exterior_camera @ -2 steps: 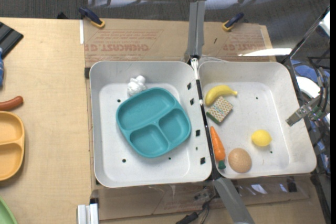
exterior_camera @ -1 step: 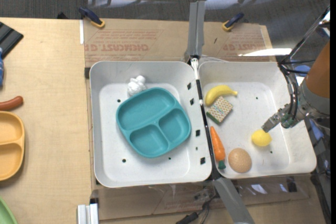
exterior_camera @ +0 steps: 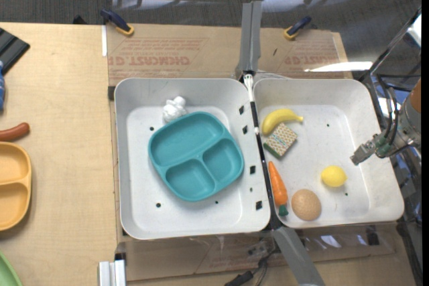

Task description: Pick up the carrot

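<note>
A: Nearest edge first. In the right white bin (exterior_camera: 362,94) we see the small orange carrot with a green stem end (exterior_camera: 277,185) lying along the bin's left wall, green tip toward the near corner. Just beside it, touching or almost, sits a tan egg-shaped piece (exterior_camera: 305,203).

B: Agreed. A round yellow lemon (exterior_camera: 333,176) sits a bit further back, right of the carrot and apart from it.

A: The two-finger gripper (exterior_camera: 367,152) hangs at the bin's right wall, above the rim. So the carrot lies well apart from it, across the bin floor to its left and slightly nearer to us. The lemon sits between them.

B: Claw state?

A: We can't tell; it's too small and blurred. Nothing visible in it.

B: Further back: a checkered yellow-green sponge block (exterior_camera: 281,140), then a yellow banana (exterior_camera: 279,119) touching its far side.

A: The left white bin (exterior_camera: 127,144) holds a teal three-compartment plastic plate (exterior_camera: 194,155), with a crumpled white object (exterior_camera: 174,108) at its far rim.

B: An orange-yellow divided tray (exterior_camera: 13,187) on the bench at far left.
</note>
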